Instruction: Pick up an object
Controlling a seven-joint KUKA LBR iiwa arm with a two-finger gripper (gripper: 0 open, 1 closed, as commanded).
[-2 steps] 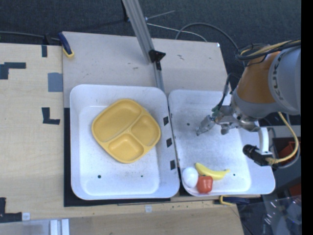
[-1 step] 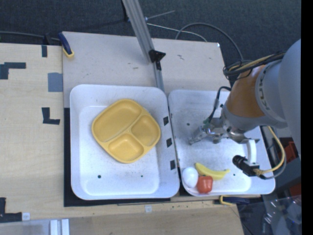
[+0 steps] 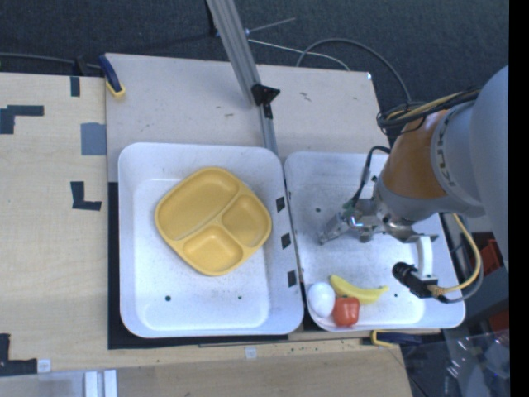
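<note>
From the fixed camera above the desk (image 3: 190,122), two shallow white plastic bins sit side by side. The left bin (image 3: 140,304) carries a yellow three-compartment plastic plate (image 3: 213,220), lying flat a little above the bin's middle. The right bin (image 3: 318,180) holds three small things huddled at its near edge: a white egg-shaped ball (image 3: 321,298) at the left, a red pepper-like toy (image 3: 347,311) just beside it, and a curved yellow toy banana (image 3: 358,289) lying across just behind the two, seemingly touching the red one. The grey arm with its orange band (image 3: 413,168) reaches in from the right, and its metal two-finger end effector (image 3: 343,226) is low over the bare middle of the right bin, pointing toward the divider between the bins. Whether the end effector is open or closed I cannot tell from this angle; no object can be seen in it, and the floor of the bin beneath it looks bare. Judging by this, the task is at the approach stage, with nothing picked yet. The candidates for a grasp lie well toward the near edge from where the tool is now. The next move would call for carrying the tool toward that cluster, choosing one item, probably the banana since it stands a little clearer of the bin wall, and descending so it is straddled without shoving its neighbours.
</note>
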